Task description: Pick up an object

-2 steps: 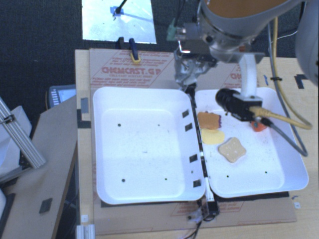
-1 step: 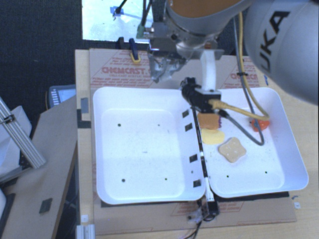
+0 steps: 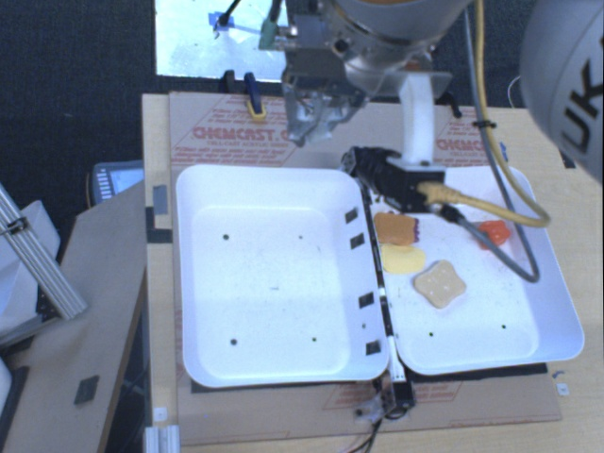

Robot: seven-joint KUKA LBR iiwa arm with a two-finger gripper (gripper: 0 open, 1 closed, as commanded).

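My gripper (image 3: 319, 121) hangs high over the back rim of the left white bin (image 3: 203, 253), with nothing visible in it. Several small things lie in the right white bin (image 3: 557, 333), near the divide between the two bins. They are an orange-brown slab (image 3: 394, 227), a flat yellow piece (image 3: 404, 260) just in front of it, and a tan toast-shaped piece (image 3: 440, 284). A red-orange object (image 3: 493, 232) lies farther right, partly behind a grey cable. The gripper is well above and to the back left of all of them.
Both bins rest on a printed cardboard sheet (image 3: 236, 132). A yellow and blue clamp (image 3: 253, 97) sits at its back edge. An aluminium rail (image 3: 38, 262) and a small screen (image 3: 113, 179) stand off to the left of the bench.
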